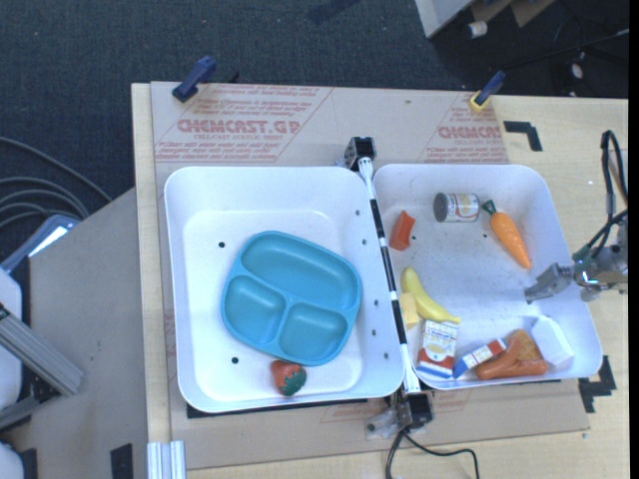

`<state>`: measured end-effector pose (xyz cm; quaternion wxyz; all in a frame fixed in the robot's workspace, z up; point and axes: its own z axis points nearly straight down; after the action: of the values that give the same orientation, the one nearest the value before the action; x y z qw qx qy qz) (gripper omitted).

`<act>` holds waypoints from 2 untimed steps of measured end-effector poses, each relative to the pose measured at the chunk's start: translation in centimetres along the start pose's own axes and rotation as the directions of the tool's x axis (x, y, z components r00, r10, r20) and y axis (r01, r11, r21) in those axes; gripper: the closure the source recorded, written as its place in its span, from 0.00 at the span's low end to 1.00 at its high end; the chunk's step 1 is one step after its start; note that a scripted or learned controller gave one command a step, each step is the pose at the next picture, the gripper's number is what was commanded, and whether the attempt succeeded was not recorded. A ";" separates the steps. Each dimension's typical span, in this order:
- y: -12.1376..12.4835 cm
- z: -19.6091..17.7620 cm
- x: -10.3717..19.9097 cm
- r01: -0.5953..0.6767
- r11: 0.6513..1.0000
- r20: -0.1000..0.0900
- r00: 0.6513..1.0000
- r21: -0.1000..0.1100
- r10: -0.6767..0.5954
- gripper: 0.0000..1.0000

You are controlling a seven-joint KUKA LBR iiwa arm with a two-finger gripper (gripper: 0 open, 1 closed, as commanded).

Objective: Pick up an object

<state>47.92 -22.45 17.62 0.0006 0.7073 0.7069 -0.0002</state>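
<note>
My hand [547, 285] hangs over the right bin's [559, 200] right wall; grip state indeterminate, nothing seen held. Nearest candidate, the carrot [509, 236], lies just inside that wall, unobstructed.

Just a sliver of the robot showed at the right edge: the gripper [555, 283], dull grey metal with a blocky, angular tip, and thin black cables [605, 183] that looped above it in slack curves.
</note>
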 end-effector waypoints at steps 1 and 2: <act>2.3 9.2 6.8 0.001 1.000 -0.002 1.000 0.001 -0.001 0.00; 7.1 9.2 4.6 0.002 1.000 -0.001 1.000 0.000 -0.002 0.00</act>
<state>55.02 -17.89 8.46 0.0001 0.7068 0.7075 0.0000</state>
